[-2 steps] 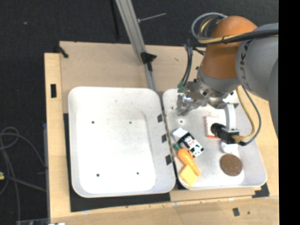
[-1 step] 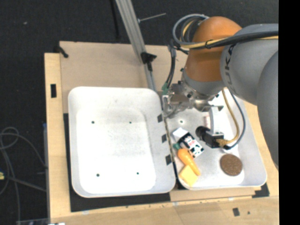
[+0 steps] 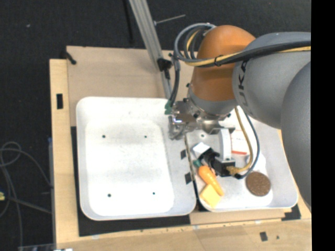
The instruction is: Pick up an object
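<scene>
While the arm [image 3: 246,72] hangs over the right bin [image 3: 280,190], I read the scene as follows. The gripper [image 3: 205,149] sits low in the left part of that bin, directly below the orange wrist band; its lower end is dark and crowded against the objects there, so I cannot tell how it is set or whether it has hold of anything.

Candidate objects lie in a cluster just beside the gripper:

1. An orange carrot-shaped toy [image 3: 210,175] with a green tip lies at a slant against the bin's left wall.
2. A yellow block [image 3: 210,195] lies touching the carrot's lower end, near the bin's front corner.
3. A white carton with a red band [image 3: 236,143] lies just right of the gripper, partly under the hose loop.
4. A brown round disc [image 3: 258,184] lies flat, apart from the cluster, toward the bin's front right.

The left bin [image 3: 125,156] is beside these, on the same bench [image 3: 104,72].

Handling judgement: the carrot toy looks light and rigid, probably smooth plastic, so it may slip or roll if pinched near its tapered end; I would take it across its thickest part. The yellow block looks soft or foam-like, tolerant of squeeze, with flat sides that suit a straight pinch. The disc lies too flat to pinch easily. The carton is probably light and could crush.

Risk: the bin wall crowds any approach to the carrot and block.
</scene>
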`<action>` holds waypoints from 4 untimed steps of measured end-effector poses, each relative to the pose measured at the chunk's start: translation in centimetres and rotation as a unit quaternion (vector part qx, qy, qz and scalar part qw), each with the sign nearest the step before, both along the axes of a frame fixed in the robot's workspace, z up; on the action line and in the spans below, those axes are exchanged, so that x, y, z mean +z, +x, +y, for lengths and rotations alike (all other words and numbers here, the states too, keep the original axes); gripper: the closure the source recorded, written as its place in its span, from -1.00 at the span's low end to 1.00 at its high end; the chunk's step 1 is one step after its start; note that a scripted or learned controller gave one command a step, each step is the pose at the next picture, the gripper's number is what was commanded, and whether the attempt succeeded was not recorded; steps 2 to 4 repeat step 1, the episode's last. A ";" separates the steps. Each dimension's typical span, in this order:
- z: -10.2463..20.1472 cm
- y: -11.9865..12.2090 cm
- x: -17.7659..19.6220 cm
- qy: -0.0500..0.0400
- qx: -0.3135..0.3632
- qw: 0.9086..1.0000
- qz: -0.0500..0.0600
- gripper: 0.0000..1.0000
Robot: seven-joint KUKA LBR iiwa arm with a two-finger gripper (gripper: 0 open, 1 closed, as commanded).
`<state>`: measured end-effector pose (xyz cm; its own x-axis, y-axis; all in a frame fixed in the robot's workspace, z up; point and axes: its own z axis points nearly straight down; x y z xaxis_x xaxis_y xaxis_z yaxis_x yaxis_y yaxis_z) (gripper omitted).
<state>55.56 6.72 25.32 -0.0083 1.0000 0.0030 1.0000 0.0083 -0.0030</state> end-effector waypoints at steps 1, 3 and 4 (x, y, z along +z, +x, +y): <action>-0.3 0.1 -0.1 -0.001 -0.004 1.000 0.000 -1.00; -0.3 0.1 -0.1 -0.001 -0.004 1.000 0.000 -1.00; -0.3 0.1 -0.1 -0.001 -0.004 1.000 0.000 -1.00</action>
